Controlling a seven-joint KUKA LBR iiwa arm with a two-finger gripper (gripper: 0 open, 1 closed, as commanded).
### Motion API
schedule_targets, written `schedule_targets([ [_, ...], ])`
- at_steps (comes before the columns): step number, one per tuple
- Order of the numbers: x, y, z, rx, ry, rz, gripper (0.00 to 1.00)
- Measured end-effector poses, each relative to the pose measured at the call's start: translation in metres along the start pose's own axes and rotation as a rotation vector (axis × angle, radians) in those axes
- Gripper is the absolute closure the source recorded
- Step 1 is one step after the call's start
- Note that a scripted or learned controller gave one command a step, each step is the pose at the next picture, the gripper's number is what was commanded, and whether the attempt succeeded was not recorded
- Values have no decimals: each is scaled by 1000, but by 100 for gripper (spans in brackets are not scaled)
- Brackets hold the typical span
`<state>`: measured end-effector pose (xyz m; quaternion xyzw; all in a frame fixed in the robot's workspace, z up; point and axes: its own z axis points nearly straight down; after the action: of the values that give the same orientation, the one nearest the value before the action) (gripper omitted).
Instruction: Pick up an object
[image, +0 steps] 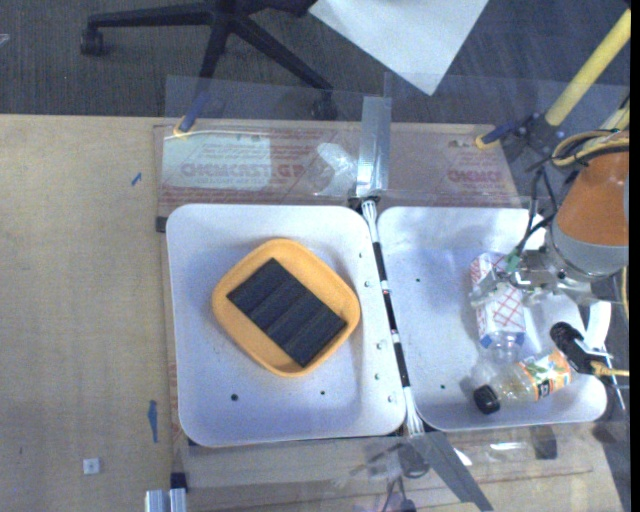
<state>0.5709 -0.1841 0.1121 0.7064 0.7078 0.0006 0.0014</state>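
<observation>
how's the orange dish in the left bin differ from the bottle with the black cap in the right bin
The orange dish is broad, opaque and alone in the left bin; the bottle is slim, clear and crowded by packaging in the right bin. The dish sits flat; the bottle lies on its side. Both rest untouched.

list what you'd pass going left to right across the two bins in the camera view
left bin → orange tray with a dark ribbed insert → divider between the bins → right bin → dark-capped bottle lying on its side → grey arm with the orange band
</observation>
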Motion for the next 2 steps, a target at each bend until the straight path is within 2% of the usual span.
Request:
schedule_targets([
  [1, -4, 8, 17, -15, 0, 90, 0],
  [2, -5, 9, 7, -18, -1, 92, 100],
])
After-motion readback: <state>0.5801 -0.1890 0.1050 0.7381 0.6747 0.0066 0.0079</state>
